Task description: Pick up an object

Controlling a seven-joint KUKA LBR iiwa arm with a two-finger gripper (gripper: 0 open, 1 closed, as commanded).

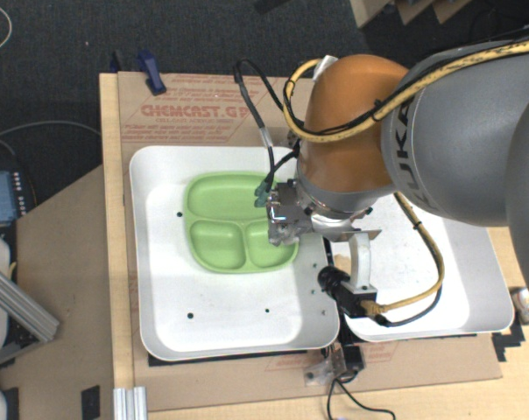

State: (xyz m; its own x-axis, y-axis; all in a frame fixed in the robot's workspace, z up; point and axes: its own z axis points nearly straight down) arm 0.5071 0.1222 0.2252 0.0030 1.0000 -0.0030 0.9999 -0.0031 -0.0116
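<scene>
A light green divided plate [229,221] with three compartments lies in the left white bin [164,278], toward its upper middle. My gripper [280,221] comes down at the plate's right edge, under the grey wrist and the orange band [352,121]. The wrist body and cables hide the fingertips and the plate's right rim.
The right white bin [457,304] lies mostly under the arm. Both bins rest on a brown cardboard sheet [194,103]. A blue clamp [151,70] sits at the sheet's far left corner. Black and yellow cables [396,303] hang by the bins' shared wall.
</scene>
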